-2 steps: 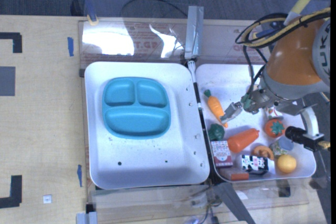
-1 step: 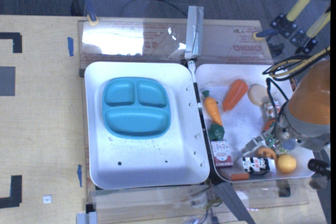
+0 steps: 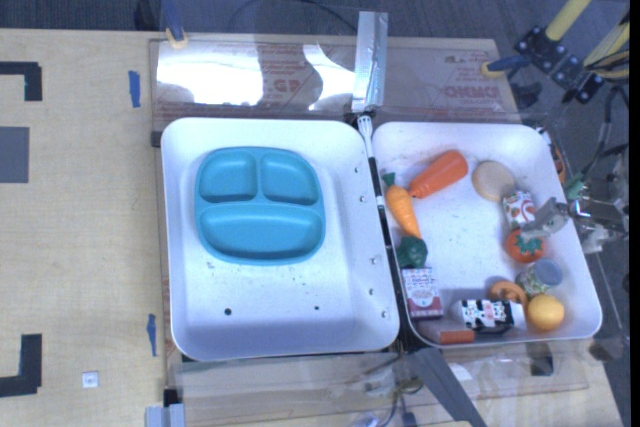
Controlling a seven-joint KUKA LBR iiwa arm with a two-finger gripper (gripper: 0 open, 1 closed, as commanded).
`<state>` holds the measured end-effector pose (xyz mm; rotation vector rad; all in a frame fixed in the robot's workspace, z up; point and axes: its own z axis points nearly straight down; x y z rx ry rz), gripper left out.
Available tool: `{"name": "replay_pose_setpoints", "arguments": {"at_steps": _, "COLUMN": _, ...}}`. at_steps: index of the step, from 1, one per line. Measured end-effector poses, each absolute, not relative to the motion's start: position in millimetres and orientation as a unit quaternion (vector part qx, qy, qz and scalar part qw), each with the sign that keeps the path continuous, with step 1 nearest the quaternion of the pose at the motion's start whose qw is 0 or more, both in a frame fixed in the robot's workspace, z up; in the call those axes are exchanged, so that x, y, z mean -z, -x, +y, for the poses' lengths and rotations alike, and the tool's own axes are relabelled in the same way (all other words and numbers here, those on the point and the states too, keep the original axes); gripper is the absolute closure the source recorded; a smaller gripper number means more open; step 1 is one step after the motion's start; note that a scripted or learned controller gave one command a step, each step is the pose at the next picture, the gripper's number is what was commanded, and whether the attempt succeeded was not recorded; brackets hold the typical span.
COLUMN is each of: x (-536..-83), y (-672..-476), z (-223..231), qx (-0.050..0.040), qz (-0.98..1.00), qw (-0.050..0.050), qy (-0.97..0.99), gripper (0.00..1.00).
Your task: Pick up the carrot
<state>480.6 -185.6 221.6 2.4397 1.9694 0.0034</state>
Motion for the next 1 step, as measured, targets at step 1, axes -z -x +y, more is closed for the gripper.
{"name": "replay_pose_setpoints", "arguments": {"at_steps": 1, "x": -214.5, "y": -501.8, "z": -165.2, "qx": 0.0000, "qz": 0.767, "qw": 0.000, "qy": -0.642, "gripper": 0.00}}
